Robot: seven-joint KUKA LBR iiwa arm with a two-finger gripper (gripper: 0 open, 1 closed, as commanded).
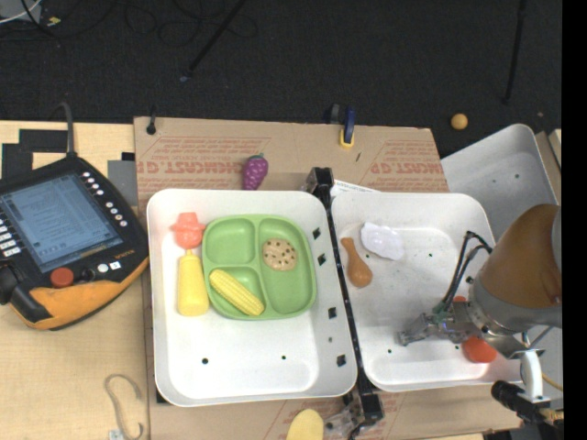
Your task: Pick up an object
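Observation:
My gripper (pixel 415 332) is low in the right bin (pixel 404 374), reaching in from the right, its dark fingers pointing left over the bin floor. A red-orange object (pixel 477 347) lies right behind the fingers, under the wrist; it is not between them. Farther back in the same bin lie a brown drumstick-shaped toy (pixel 355 262) and a white object (pixel 382 241). The left bin (pixel 238 365) holds a green divided plate (pixel 293 287) with a cookie (pixel 279 254) and a corn cob (pixel 237 291), plus a yellow bottle (pixel 191 284) and a pink toy (pixel 187 230).
A purple grape toy (pixel 254 171) sits on the cardboard behind the left bin. A yellow object (pixel 305 424) lies in front of the bins. A teach pendant (pixel 60 232) rests at the far left. The arm's grey and orange body (pixel 523 269) covers the right bin's right edge.

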